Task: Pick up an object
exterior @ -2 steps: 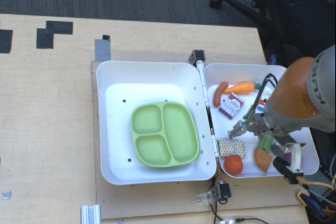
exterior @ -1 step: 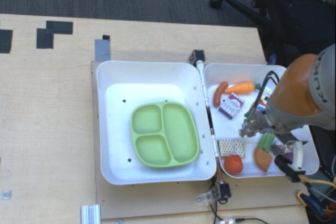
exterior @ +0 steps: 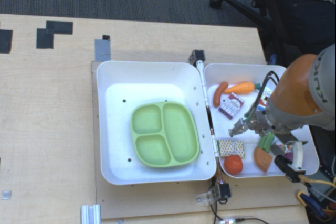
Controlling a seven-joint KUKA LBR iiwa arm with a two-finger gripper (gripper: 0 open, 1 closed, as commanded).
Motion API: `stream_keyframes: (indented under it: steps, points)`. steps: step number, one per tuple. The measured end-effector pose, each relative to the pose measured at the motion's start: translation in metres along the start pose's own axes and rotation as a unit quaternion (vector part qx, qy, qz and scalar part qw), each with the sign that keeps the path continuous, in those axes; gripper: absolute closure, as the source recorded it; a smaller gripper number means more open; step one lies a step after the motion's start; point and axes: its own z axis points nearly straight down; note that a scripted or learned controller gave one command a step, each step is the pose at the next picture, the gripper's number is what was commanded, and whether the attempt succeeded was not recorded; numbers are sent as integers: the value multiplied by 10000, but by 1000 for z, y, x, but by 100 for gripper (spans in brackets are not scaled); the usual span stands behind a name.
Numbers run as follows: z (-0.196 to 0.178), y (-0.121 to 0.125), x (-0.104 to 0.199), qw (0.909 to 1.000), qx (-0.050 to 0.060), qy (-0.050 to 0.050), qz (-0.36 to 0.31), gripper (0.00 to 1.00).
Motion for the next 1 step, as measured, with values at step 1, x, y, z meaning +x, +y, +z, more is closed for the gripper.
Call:
stream_keyframes:
  steps: [1]
  points:
    - [-10,2,1,10000,-19,2,-9,100]
